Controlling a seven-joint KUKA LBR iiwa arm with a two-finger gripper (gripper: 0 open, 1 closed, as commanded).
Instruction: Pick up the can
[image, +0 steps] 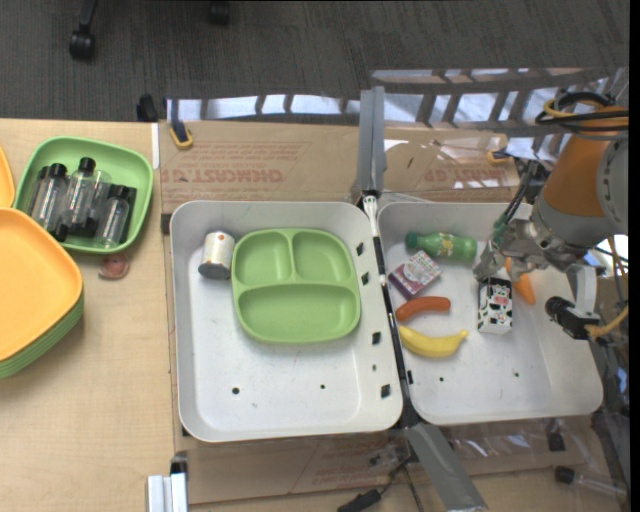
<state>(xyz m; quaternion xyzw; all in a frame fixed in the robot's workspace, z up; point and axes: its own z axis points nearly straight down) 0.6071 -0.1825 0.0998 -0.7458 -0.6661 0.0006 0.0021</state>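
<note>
You have one can (215, 254) in the left bin (290, 400), near its far left corner, just beside the one green divided plate (296, 283). It lies on its side, long axis running roughly near to far, one round end facing you. The right bin (500, 385) holds one green bottle (441, 245), one banana (432, 342), one carrot (423, 307), one small carton (495, 305) and one packet (415, 273). The gripper (497, 262) sits above the carton; its opening cannot be told.
</note>
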